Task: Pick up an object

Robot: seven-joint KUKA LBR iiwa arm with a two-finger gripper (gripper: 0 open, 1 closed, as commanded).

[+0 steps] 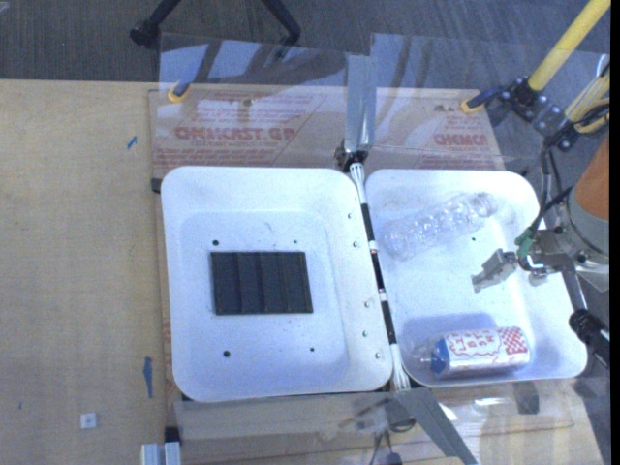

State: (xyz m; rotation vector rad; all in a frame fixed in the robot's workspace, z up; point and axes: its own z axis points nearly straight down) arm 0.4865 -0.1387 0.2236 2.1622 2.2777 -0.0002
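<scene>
The pincer [491,271] hovers over the right white bin [557,352], its opening unclear, nothing visibly held; next, descend onto the clear plastic bottle [436,226].

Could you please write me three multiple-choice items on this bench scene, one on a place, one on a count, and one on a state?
1. Where does the dark ribbed mat lie?
A. in the left bin
B. in the right bin
C. on the floor

2. How many things lie in the right bin?
A. none
B. two
C. five

3. How does the clear plastic bottle stand?
A. upright
B. on its side
C. between the fingers of the claw

Answers:
1 A: the dark ribbed mat lies flat in the middle of the left bin.
2 B: the right bin has the clear plastic bottle and a red-and-white patterned tube.
3 B: the bottle lies on its side, apart from the claw.
</scene>
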